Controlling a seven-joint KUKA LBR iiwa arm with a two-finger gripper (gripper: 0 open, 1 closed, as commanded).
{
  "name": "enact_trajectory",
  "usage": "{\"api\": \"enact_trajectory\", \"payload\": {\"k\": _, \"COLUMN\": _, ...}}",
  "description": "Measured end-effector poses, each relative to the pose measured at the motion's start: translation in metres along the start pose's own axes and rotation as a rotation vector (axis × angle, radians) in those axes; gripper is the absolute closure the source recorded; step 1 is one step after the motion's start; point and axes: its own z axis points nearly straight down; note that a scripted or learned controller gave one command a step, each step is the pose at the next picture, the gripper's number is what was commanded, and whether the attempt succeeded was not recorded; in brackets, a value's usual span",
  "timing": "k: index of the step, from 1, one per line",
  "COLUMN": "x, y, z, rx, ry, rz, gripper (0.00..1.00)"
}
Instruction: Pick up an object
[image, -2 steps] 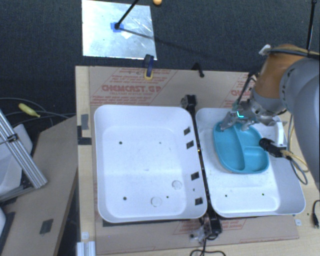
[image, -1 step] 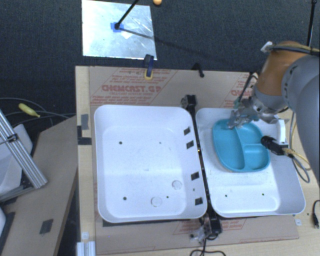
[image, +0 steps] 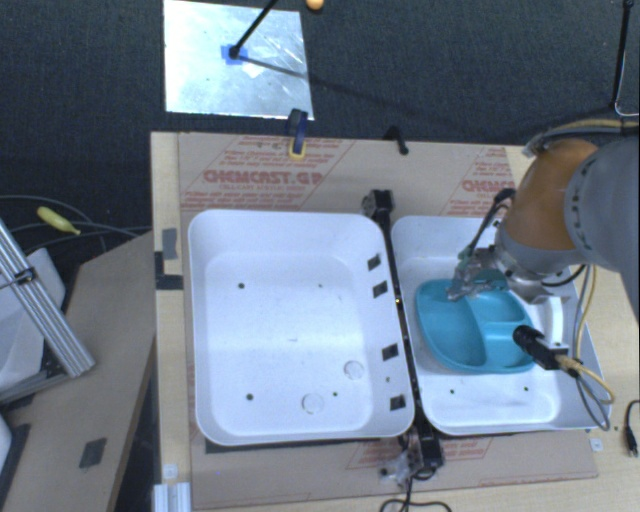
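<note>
While poised over the right bin, w/ gripper at the upper-left rim of the blue divided dish (opening hidden from this angle, so can't tell if wide or narrow), looks like approach-to-grasp. Best to straddle the thin rim wall, not the dish floor. Come straight down, close gently, then lift slow to avoid tilt or slip. Keep off the bin wall.

Well to the left of the claw we see a white bin resting on printed cardboard, with a shiny metal sheet far beyond it and an aluminium rail farthest left.
</note>
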Motion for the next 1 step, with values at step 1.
{"api": "enact_trajectory", "payload": {"k": 1, "x": -0.0001, "y": -0.0015, "z": 0.0042, "rx": 0.011, "ry": 0.002, "rz": 0.0, "gripper": 0.0}}
